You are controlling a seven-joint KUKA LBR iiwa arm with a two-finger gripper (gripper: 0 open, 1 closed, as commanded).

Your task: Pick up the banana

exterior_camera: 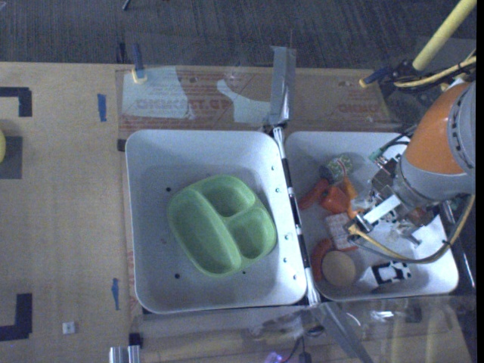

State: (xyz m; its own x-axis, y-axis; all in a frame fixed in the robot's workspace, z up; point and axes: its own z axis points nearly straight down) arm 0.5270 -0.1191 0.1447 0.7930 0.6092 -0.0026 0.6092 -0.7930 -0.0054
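Note:
My gripper [384, 216] hangs low over the middle of the right bin [446, 282], at the end of the grey arm with the orange band. It covers part of the bin floor beneath it. Around it lie toy foods. Orange and red pieces [330, 197] sit just to its left, and a green-topped item [344, 163] lies behind them. A tan round piece [339, 268] rests at the front left, and a small black-and-white thing [392, 272] at the front.
The left bin [144, 278] holds a green divided plate [221, 223]. A ridge [291, 210] separates the two bins. A yellow object [1, 147] sits at the far left edge of the bench.

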